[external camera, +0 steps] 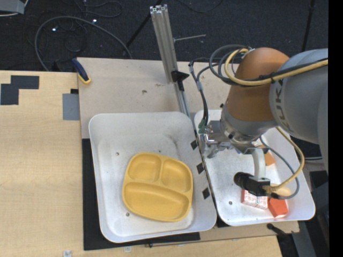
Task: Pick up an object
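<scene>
We see the gripper (213,143) over the right bin's (230,212) left edge; can't tell if it's open or holding anything. Red-and-white box (254,199) and orange block (278,208) sit side by side at that bin's bottom right. Yellow divided plate (158,186) lies in the left bin (107,143).

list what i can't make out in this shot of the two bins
- Right bin, camera view: the arm hangs over much of its floor, so anything lying beneath it is hidden.
- Red and white box, camera view: its upper edge is covered by robot hardware, and its print is too small to read.
- Orange block, camera view: too small to tell what it is.
</scene>
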You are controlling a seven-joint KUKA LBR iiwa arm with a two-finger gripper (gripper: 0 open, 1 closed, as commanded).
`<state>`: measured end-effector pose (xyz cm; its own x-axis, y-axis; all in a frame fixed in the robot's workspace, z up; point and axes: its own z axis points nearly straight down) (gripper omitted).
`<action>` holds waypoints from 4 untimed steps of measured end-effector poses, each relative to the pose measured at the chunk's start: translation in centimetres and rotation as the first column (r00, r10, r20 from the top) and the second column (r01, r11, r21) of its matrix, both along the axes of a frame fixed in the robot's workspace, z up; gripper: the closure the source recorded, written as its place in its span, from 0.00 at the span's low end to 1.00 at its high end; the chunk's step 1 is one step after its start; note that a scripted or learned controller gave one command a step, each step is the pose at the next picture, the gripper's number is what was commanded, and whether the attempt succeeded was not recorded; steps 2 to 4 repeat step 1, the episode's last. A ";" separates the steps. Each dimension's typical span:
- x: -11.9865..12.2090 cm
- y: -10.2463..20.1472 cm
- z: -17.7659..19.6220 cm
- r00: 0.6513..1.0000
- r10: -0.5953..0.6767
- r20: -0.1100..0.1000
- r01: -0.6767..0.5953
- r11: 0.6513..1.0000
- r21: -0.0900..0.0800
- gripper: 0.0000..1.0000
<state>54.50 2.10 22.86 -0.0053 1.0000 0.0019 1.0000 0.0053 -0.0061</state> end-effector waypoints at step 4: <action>-1.3 5.3 0.4 1.000 0.001 0.001 -0.001 1.000 0.000 1.00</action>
